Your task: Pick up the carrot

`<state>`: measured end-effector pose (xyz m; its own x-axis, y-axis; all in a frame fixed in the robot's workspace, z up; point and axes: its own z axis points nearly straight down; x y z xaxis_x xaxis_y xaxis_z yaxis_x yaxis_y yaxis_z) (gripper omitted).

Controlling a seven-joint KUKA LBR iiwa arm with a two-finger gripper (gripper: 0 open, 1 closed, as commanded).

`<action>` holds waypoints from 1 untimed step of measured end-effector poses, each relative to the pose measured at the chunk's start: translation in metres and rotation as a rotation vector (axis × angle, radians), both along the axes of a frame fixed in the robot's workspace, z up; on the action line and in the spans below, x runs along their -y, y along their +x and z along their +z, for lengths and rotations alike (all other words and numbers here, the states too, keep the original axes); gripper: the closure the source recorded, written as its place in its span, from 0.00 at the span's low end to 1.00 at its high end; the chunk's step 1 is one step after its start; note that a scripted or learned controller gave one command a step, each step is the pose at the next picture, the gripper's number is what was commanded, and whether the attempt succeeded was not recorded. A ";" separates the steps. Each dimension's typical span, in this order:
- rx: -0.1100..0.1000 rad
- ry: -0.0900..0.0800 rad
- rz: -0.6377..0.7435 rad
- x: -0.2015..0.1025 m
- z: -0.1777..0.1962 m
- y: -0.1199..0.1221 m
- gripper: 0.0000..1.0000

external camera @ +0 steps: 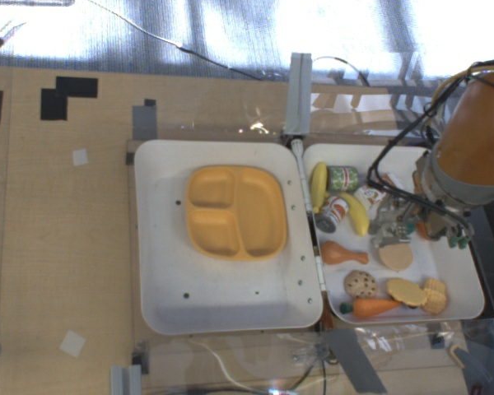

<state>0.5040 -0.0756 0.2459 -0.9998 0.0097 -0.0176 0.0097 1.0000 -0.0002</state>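
Here, carrot (pixel 374 307): orange, tapered, lying flat along the near wall of the right bin (pixel 476 290), its thick end with a dark green stub pointing left and its tip pointing right.
Carrot's neighbours: a speckled round cookie (pixel 360 283) sits just behind its thick end; a yellow flat cracker piece (pixel 407 291) touches or overlaps its tip, with a waffle-textured block (pixel 434 296) just beyond that.
Further from the carrot: a drumstick (pixel 343 253) lies behind the cookie; a pale round disc (pixel 396 257) sits behind the cracker; two bananas (pixel 319 185) and two small cans (pixel 342 178) fill the far left part of the same bin.
Room around the carrot: its near side lies close along the bin wall; the left end is close to the bin's corner; a little bare white floor shows above its middle.
Gripper (pixel 391 230): hangs over the pale disc, behind the carrot and apart from it; I cannot tell how wide its fingers stand, and nothing is seen between them.
Left of the carrot: the left bin (pixel 160 295) holds a yellow divided plate (pixel 235 211), well apart.
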 end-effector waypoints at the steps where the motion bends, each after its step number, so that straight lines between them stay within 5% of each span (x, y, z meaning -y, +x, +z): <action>1: -0.005 -0.001 -0.259 0.133 0.042 -0.016 1.00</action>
<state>0.4882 -0.2089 0.2876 -0.9642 0.2650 -0.0129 0.2650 0.9642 -0.0024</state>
